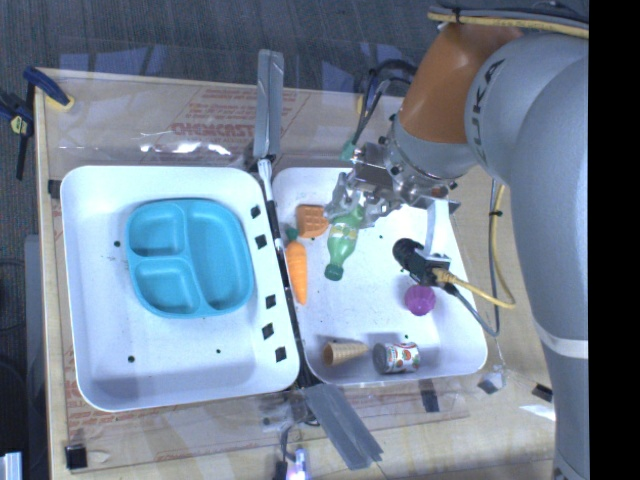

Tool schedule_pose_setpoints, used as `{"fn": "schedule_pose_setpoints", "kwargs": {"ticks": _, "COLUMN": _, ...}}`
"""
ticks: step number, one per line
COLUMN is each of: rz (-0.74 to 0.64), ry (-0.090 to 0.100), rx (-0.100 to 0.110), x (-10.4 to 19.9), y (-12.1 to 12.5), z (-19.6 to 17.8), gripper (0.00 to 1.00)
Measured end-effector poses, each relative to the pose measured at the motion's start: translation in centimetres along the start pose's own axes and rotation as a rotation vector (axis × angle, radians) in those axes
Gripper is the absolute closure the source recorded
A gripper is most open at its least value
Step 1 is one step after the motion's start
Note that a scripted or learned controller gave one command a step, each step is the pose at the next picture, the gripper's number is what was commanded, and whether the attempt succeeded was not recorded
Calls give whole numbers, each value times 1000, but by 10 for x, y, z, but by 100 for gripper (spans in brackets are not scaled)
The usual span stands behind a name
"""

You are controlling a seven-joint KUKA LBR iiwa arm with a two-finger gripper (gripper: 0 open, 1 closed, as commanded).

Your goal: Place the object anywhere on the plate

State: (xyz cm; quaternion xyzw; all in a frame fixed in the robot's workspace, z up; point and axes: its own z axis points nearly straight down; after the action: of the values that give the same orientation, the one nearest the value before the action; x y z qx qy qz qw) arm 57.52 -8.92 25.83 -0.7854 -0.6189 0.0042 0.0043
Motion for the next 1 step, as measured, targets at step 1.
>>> {"fn": "schedule_pose_setpoints", "kwargs": {"ticks": 1, "rz": 0, "ry": -2, "rx": -3, "x": 78, "y": -28, "z": 71, "gripper": 100}}
